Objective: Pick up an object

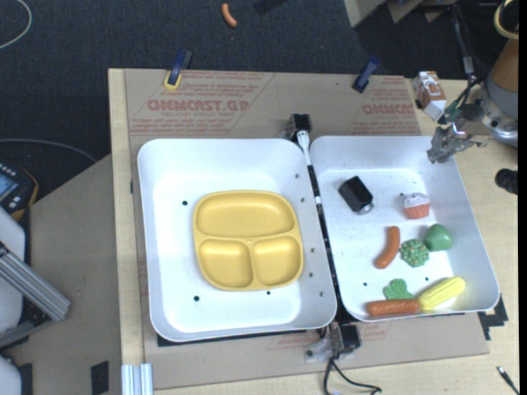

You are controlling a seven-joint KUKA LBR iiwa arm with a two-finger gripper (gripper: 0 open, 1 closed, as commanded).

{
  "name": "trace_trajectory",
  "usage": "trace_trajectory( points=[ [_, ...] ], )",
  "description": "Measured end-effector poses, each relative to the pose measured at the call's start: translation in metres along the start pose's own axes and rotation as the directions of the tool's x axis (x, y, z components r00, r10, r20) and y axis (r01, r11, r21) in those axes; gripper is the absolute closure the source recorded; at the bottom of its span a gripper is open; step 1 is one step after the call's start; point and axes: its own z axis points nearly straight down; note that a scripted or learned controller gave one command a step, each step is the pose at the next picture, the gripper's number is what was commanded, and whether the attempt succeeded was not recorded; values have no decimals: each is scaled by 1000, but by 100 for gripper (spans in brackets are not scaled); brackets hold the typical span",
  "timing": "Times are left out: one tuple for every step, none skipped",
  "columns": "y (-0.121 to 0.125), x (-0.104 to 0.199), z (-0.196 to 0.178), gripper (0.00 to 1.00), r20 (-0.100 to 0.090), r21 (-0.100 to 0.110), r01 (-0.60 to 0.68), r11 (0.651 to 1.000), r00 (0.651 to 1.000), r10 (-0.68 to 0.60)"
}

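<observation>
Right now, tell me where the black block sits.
The black block lies in the right bin, in its upper-left part near the divider between the bins, apart from the cupcake on its right.

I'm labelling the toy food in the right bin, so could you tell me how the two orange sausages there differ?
The upper sausage lies nearly upright in the picture, in the middle of the right bin, just left of the broccoli. The lower sausage lies flat along the bin's near edge, its right end meeting the corn cob, with a green toy just above it. The lower one looks slightly longer. Both are orange, rounded and lying loose.
</observation>
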Motion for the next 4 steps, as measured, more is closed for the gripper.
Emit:
trace_trajectory(
  points=[
    [2,0,-27,100,-1,2,-1,1000,1000,1],
    [-31,37,-24,100,-6,11,1,1000,1000,-1],
    [-57,83,-35,100,-6,10,2,1000,1000,-2],
    [-76,126,-22,100,-7,13,3,1000,1000,-2]
  ],
)
